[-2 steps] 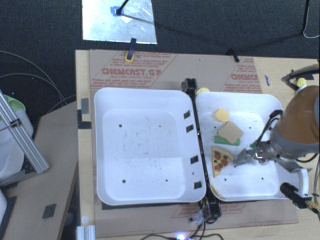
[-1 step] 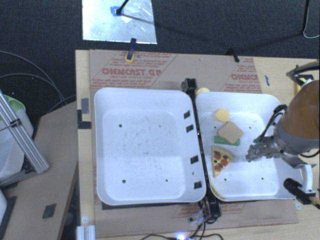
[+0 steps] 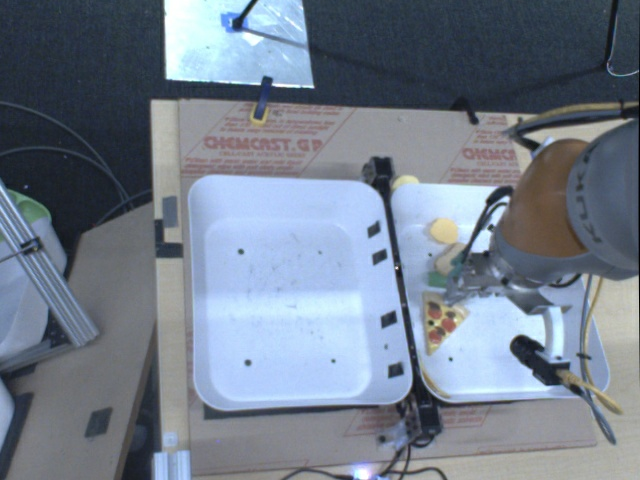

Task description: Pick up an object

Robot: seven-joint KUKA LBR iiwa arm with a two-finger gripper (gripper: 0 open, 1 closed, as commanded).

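I see the pizza slice lying flat in the right bin, just below my end effector, whose opening I cannot tell. It looks light, rigid; I'd pinch across its edges.

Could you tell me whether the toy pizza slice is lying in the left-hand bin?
No, the pizza slice lies in the right bin, near its left wall, just below the gripper.

A cardboard sheet (printed with red lettering) lies under both bins. Behind it, a metal plate rests on dark carpet. An aluminium frame stands left.
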